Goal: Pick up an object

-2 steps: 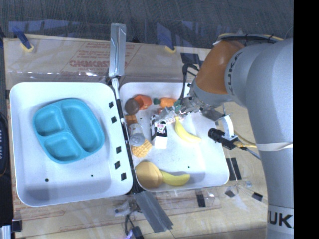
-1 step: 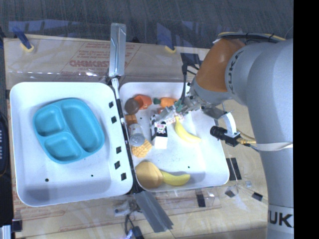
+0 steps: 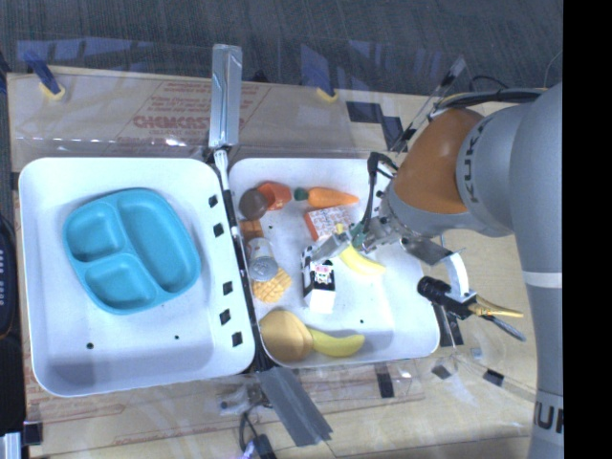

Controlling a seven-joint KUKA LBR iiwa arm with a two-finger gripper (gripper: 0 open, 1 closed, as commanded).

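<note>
Hovering jaws in the right bin, small yellow piece just beside; grip state unclear.

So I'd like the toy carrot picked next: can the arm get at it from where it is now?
Probably yes. The carrot lies uncovered near the right bin's far wall, beside the end effector, with nothing stacked on it. The wall and the red box beside it leave little room, though.
</note>
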